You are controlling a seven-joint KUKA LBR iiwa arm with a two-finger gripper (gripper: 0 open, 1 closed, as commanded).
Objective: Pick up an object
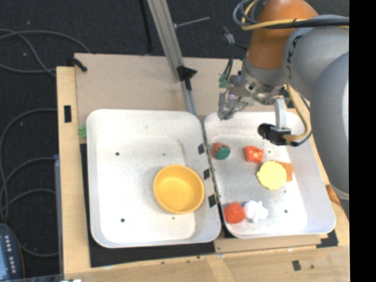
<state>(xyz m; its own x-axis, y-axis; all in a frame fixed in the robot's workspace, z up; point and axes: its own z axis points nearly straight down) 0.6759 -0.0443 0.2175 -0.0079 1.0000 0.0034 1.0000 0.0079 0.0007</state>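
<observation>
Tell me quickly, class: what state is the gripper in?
Gripper: above the right bin's far left corner; open or shut cannot be told.

Bowl [178,188] in left bin [117,140]; disc [272,175], ball [234,212] and small bits in right bin [305,210]

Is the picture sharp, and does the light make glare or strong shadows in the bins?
In the camera view, light is even and soft; the yellow bowl casts only a faint shadow in the left bin; the right bin shows no hard glare; small items like the white object look slightly blurred; the gripper is soft-edged.
</observation>
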